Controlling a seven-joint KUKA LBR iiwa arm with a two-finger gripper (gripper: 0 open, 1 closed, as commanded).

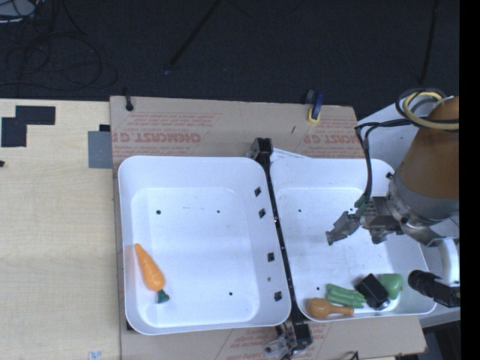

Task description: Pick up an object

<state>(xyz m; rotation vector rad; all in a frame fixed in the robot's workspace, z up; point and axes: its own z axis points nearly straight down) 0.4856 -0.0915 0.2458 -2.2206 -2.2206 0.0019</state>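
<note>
Where the left bin [191, 175] sits on the cardboard-covered worktop [225, 122], an orange toy carrot [149, 268] lies near its front-left corner, its green tip pointing toward the front wall. Across the black divider, the right bin [315, 193] keeps its things along the front wall — a tan pear-shaped piece [327, 308], a green pod [345, 295], a black block [373, 291] lying over a lighter green piece [391, 282]. Above and behind these hangs the tool [341, 229], reaching in from the right over bare bin floor with nothing seen in its grip — how far it stands open I cannot tell.
</note>
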